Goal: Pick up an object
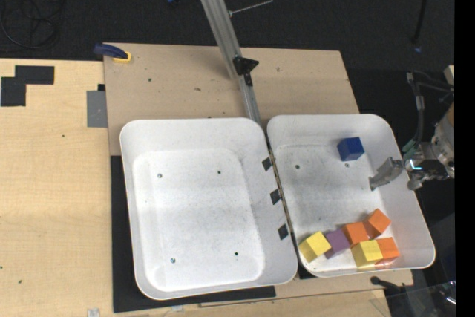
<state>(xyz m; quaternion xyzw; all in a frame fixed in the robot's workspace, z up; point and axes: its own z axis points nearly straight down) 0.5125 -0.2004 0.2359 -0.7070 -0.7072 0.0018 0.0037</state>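
Observation:
A blue cube (pixel 350 148) lies alone in the upper part of the right bin (pixel 319 182). Near that bin's front right corner sits a cluster of cubes: a yellow one (pixel 315 245), a purple one (pixel 338 240), two orange ones (pixel 358 232) (pixel 378 221), another yellow (pixel 366 254) and another orange (pixel 387 249). My gripper (pixel 397 171) hangs at the bin's right rim, right of and a little below the blue cube and above the cluster. Nothing shows in its grasp.
The left bin (pixel 193 204) lies beside the right one, with black clips (pixel 274 196) along the shared rims. A slanted metal rail (pixel 223 26) rises from behind the bins. A blue and yellow clamp (pixel 113 52) lies at the bench's far left corner.

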